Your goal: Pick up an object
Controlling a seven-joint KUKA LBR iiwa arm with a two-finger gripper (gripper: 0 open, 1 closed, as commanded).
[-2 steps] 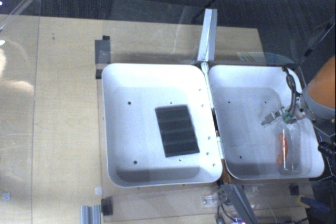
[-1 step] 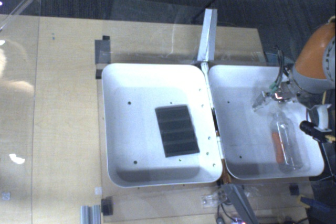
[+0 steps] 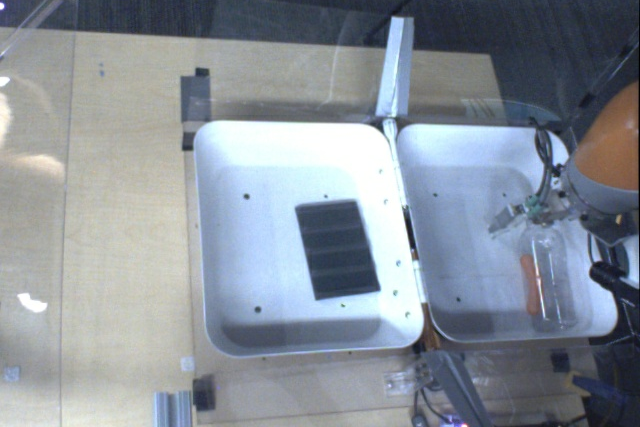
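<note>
The arm (image 3: 605, 155) enters from the right, its orange band above the right bin's (image 3: 450, 215) far right portion, wrist directed downward. The gripper (image 3: 530, 215) sits low over that bin, near the upper end of a clear tube-like object (image 3: 550, 280) with an orange part along its left side. The claw's opening cannot be determined; contact with the clear object cannot be confirmed either. A dark ribbed rectangular pad (image 3: 338, 248) lies flat in the left bin's (image 3: 240, 165) centre.
</note>
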